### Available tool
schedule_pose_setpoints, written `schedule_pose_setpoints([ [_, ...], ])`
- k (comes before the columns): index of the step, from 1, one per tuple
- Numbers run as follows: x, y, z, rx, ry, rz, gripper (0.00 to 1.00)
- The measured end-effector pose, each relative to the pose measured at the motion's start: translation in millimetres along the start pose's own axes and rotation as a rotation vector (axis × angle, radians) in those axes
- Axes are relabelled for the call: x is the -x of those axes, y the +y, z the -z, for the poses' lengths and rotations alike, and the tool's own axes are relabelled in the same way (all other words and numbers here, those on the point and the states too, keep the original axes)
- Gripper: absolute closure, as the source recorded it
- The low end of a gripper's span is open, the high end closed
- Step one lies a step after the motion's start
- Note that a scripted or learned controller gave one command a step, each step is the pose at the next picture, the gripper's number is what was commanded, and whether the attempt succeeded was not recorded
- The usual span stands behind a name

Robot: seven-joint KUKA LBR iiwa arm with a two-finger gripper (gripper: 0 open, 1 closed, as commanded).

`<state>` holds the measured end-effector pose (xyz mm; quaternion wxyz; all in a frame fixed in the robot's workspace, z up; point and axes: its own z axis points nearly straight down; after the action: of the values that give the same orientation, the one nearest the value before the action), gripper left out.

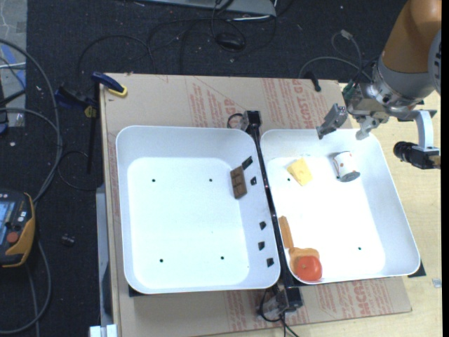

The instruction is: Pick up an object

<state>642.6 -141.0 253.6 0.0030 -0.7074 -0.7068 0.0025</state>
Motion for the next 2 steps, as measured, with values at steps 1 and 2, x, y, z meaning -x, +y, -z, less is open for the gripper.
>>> schedule_pose_setpoints([
  [1,0,1,5,0.008,-0.001,0.001,0.00],
  [2,8,-4,-45,0.004,0.000,0.000,0.00],
])
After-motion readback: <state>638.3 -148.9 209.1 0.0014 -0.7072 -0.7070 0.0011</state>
